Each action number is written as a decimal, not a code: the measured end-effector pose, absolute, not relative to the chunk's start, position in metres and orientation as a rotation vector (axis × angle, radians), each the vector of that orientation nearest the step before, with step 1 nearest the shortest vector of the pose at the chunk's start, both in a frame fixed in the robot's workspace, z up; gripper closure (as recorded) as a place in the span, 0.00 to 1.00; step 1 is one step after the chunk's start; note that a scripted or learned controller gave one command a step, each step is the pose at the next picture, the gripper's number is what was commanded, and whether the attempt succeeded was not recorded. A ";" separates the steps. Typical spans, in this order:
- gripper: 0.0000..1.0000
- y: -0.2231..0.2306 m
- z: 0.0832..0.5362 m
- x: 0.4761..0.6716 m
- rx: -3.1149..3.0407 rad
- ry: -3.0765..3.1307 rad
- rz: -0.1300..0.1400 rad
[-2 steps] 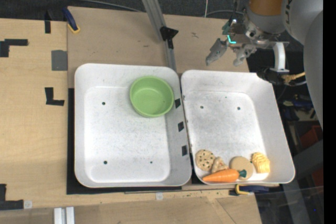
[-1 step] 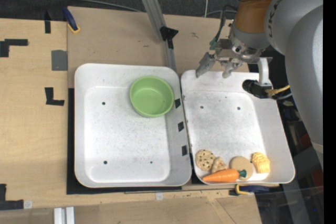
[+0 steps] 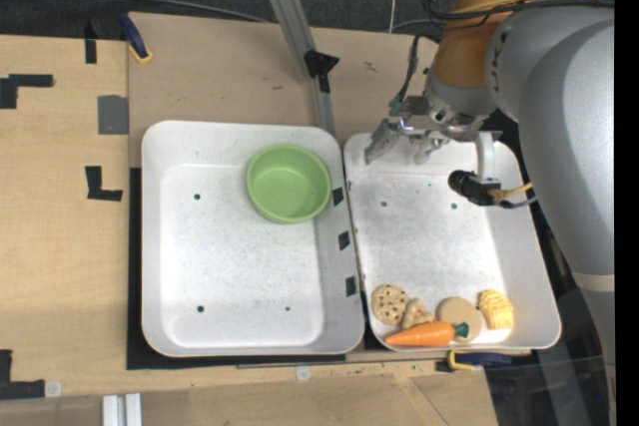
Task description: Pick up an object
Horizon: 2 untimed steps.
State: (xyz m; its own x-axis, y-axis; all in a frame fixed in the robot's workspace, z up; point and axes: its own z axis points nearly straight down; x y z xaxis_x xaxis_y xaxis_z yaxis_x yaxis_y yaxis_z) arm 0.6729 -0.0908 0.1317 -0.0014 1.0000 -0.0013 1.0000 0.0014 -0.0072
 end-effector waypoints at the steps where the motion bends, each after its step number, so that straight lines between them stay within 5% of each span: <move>1: 0.00 -0.094 0.096 0.673 -2.213 -2.215 0.021; 2: 1.00 -0.094 0.104 0.672 -2.213 -2.216 0.023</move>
